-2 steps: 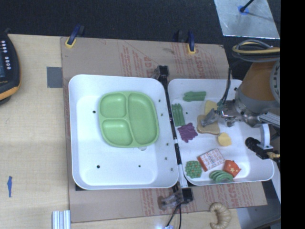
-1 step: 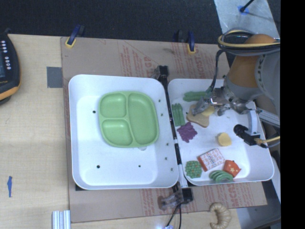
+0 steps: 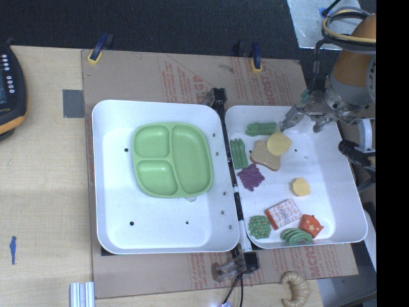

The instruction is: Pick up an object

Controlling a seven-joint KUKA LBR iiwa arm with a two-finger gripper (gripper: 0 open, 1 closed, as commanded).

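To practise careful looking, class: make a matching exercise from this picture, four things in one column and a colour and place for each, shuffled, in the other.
Things:
1. plate
2. grapes
3. cracker box
4. round slice

Colour and place:
A. purple, near the bins' divider
B. yellow, on the bread
C. light green, in the left bin
D. red and white, near the right bin's front

Pairs: 1-C, 2-A, 3-D, 4-B

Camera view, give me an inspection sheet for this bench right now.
Surface: cardboard sheet clamped on wooden bench, bearing two white bins.
Job's things: right bin holds toy foods, among them bread slice, purple grapes, red carton.
Clutter: green divided plate in left bin.
Grippers: gripper over right bin's far edge, nothing seen between its fingers.
Cables: loop on the arm.
Surroundings: pendant at left.
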